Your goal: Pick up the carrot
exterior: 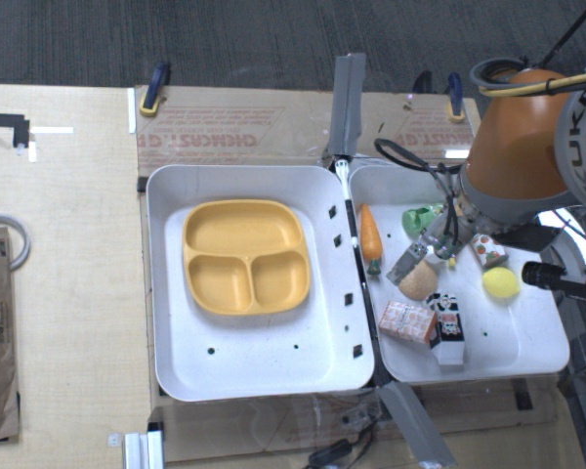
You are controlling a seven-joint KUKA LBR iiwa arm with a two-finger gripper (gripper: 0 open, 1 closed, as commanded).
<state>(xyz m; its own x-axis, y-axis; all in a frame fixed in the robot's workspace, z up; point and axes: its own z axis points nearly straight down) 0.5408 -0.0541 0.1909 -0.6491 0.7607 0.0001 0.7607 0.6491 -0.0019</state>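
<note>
Carrot lay at nine o'clock in the right bin, against its left wall. Gripper hung just at the carrot's four o'clock, above a brown lump; finger state unreadable.

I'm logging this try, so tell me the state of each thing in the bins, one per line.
carrot: lying flat by the right bin's left wall, not held
yellow tray: flat in the left bin, compartments bare
tool: low over the right bin, beside the carrot
lemon: loose on the bin floor
milk carton: lying down
</note>
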